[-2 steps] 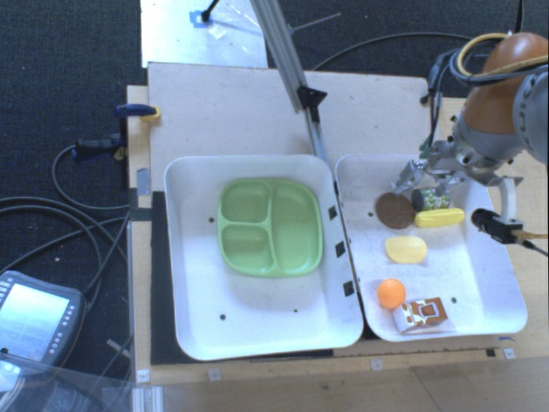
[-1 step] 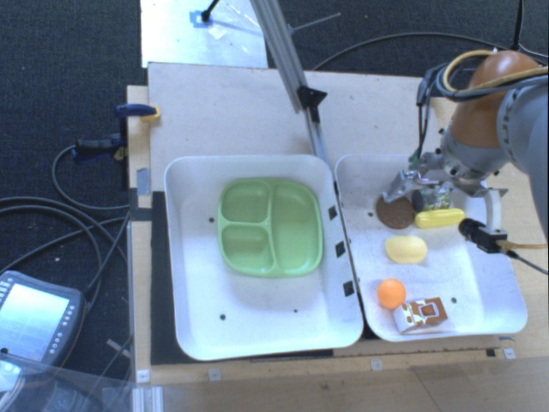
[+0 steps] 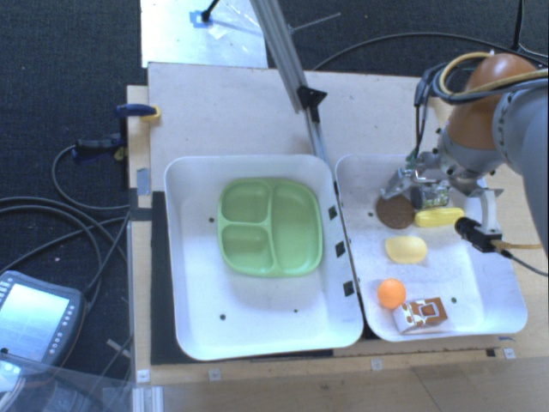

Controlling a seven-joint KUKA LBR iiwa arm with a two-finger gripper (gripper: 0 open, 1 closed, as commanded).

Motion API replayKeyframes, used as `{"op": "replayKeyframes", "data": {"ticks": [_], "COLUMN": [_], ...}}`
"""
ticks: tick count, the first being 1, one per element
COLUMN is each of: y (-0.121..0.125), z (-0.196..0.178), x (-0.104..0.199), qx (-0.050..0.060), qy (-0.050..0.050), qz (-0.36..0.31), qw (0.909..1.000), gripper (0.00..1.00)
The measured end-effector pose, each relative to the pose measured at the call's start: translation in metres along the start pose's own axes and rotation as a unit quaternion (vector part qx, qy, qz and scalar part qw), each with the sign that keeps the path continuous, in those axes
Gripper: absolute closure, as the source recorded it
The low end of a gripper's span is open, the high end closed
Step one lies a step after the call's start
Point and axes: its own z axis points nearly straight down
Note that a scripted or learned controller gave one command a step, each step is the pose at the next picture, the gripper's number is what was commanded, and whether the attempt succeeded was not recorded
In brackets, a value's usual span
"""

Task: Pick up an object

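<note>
A brown round disc [image 3: 395, 212] was seen lying flat in the right bin [image 3: 506, 312], near that bin's far-left corner and close to the divider between the two bins. The gripper [image 3: 423, 189] was positioned just above and beside the disc's far-right edge, low over the bin floor; whether its fingers were spread or closed could not be told, and nothing could be seen held between them. A long yellow piece [image 3: 438, 217] was found just beside the disc, toward the bin's right edge, directly under the wrist. A pale yellow lemon-shaped object [image 3: 406, 249] was placed nearer the bin's middle, apart from the disc. An orange ball [image 3: 391, 293] was located toward the near-left corner, and a small brown-and-white box [image 3: 421, 313] was set just beside it along the near edge. In the left bin [image 3: 193, 316], a green divided plate [image 3: 269, 227] with three compartments was laid slightly toward the far edge. A grey pendant with a screen [image 3: 30, 316] was left on the dark floor off the bench's left edge.
</note>
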Motion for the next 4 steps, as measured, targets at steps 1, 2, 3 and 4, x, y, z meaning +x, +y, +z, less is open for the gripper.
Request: {"op": "replayKeyframes", "data": {"ticks": [1,2,3,4], "y": [0.001,-0.003,0.004,0.007], "z": [-0.009,-0.061,-0.114,-0.154], "x": [0.0,-0.008,0.001,0.001], "qx": [-0.001,0.009,0.007,0.008], "qy": [0.0,0.003,0.003,0.003], "qz": [0.0,0.0,-0.004,-0.004], "qw": [1.0,1.0,1.0,1.0], "gripper": [1.0,1.0,1.0,1.0]}}
